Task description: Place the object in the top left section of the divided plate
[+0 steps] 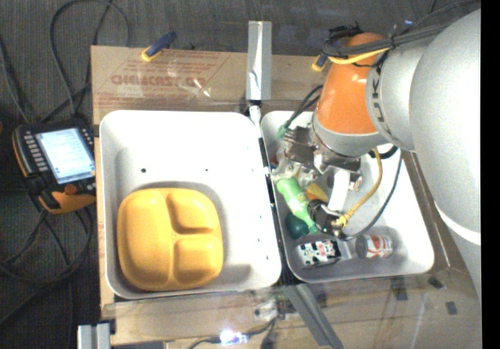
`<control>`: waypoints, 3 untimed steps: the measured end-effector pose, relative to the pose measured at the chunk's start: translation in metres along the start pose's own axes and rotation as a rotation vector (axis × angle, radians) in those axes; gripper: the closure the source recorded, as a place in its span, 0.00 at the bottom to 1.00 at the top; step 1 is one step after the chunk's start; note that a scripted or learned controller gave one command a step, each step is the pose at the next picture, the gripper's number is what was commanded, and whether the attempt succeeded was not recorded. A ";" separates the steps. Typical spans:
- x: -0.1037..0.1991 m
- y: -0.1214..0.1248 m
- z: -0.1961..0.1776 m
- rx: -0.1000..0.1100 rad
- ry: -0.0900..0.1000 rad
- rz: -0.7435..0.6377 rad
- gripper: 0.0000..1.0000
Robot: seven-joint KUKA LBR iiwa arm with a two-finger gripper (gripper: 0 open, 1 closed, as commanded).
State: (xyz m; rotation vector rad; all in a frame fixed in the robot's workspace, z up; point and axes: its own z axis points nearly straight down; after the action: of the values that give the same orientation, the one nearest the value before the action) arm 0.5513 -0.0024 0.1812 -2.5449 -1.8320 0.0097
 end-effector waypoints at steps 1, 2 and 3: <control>0.067 -0.002 0.000 -0.001 -0.001 -0.082 1.00; 0.126 -0.057 0.015 0.000 -0.003 -0.202 1.00; 0.126 -0.057 0.015 0.000 -0.002 -0.202 0.00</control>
State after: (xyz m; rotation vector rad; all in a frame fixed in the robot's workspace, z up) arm 0.5374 0.1351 0.1669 -2.3483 -2.0795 0.0109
